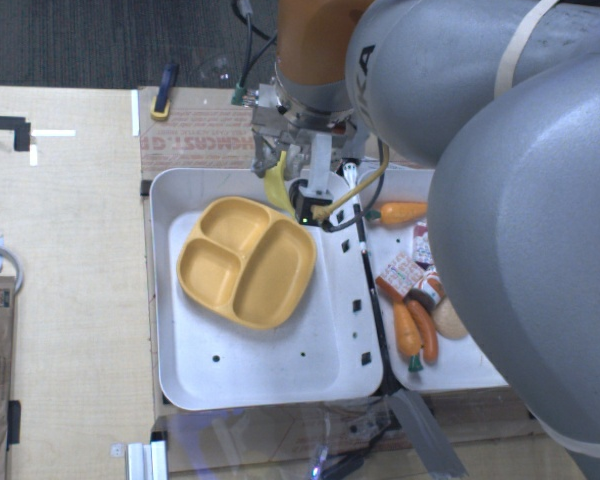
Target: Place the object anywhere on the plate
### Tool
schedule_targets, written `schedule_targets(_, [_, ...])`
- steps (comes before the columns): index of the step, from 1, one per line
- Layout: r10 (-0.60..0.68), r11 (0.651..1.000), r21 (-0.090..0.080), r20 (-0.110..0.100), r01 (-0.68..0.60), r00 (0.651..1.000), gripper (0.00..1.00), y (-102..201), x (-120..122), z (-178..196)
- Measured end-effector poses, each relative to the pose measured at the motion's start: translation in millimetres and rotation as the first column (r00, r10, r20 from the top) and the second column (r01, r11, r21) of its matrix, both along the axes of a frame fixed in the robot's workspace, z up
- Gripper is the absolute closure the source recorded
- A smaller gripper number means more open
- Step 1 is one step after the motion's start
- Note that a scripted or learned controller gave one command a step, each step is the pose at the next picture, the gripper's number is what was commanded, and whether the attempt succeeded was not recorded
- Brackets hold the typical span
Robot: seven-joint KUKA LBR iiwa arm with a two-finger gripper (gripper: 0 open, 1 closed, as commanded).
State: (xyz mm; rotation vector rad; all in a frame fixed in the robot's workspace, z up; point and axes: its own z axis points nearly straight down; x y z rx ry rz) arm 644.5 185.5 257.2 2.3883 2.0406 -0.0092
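A yellow three-compartment plate (247, 260) lies in the left bin (265, 373), toward its upper half. My gripper (292, 173) hangs over the bin's far edge, just above the plate's upper right rim. It is shut on a slim yellow banana-like object (277, 186). That object hangs upright between the fingers, its lower tip close to the plate's rim. The arm's grey body covers the upper right of the camera view and hides much of the right bin.
The right bin (460, 368) holds an orange carrot (402, 211), two more carrots (416, 330), a printed packet (404, 271) and other small items. A black divider (368, 278) runs between the bins. A wooden bench top (60, 268) lies left.
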Motion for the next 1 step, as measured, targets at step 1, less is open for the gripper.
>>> schedule_targets(1, [0.000,1.000,0.000,0.000,0.000,1.000,0.00,0.3,-0.1,0.1])
